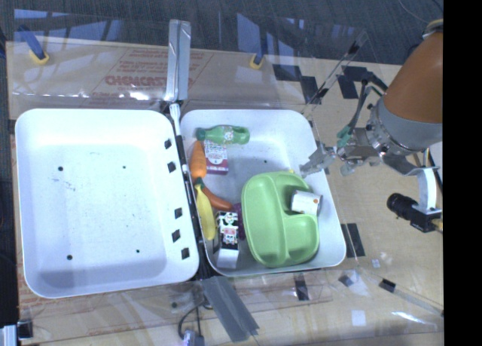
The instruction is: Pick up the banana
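The banana (pixel 205 212) is lying along the right bin's left wall, well across the bin from the gripper (pixel 315 162), which is hovering at the right rim (pixel 325 179); whether its jaws are released or clenched, I cannot tell. A carrot (pixel 198 160), a small carton (pixel 227 230) and a green container (pixel 282 220) are crowding the banana, so fingers risk jamming against the wall or catching a neighbour. Open room is lying just beyond the jaws, mid-bin.

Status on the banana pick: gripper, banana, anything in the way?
Gripper at right bin's right rim, holding nothing. Banana along bin's left wall, untouched. Carrot, milk carton and green container crowd it.
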`<state>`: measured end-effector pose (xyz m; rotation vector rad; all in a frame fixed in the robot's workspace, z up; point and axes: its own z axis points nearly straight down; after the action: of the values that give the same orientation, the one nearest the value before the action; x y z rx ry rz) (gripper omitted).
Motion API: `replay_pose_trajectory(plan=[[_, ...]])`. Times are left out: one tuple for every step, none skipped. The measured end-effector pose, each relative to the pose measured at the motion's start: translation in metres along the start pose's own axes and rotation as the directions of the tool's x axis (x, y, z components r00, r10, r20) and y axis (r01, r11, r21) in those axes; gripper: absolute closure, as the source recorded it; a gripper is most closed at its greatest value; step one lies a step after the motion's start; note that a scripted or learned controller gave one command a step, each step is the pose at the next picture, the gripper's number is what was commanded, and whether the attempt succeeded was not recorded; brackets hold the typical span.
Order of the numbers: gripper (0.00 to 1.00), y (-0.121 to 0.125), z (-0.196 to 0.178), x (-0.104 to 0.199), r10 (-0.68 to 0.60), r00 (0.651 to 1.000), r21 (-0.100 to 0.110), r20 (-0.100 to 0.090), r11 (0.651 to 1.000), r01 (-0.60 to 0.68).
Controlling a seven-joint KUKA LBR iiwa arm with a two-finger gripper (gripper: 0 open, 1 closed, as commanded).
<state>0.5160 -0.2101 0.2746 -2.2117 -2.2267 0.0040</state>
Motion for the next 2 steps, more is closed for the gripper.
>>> replay_pose_trajectory(plan=[[0.00, 0.028, 0.017, -0.001, -0.035, 0.999, -0.003, 0.001, 0.999, 0.035], [0.00, -0.001, 0.080, 0.046, -0.021, 1.000, 0.001, 0.000, 1.000, 0.021]])
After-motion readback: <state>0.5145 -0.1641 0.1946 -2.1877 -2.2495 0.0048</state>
